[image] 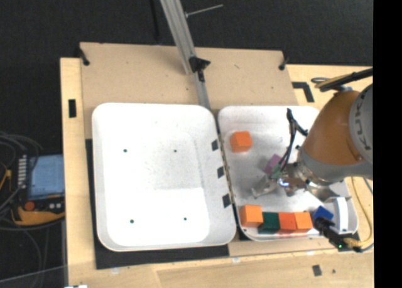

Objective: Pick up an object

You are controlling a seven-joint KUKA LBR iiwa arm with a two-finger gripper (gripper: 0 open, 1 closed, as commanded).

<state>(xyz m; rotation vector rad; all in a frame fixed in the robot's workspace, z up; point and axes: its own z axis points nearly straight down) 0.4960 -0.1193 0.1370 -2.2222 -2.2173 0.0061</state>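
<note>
The orange arm (333,136) hangs low over the right bin (251,117), its gripper (271,180) beside a small purple piece (272,165), nothing visibly held, so the pick seems unfinished; whether the grip is spread or closed, I cannot tell.

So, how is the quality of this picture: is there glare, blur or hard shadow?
Camera view: even, soft lighting, no hard shadows. The left bin looks washed out and nearly featureless. The image is slightly soft overall. The gripper is hard to resolve, while the orange block reads clearly.
</note>
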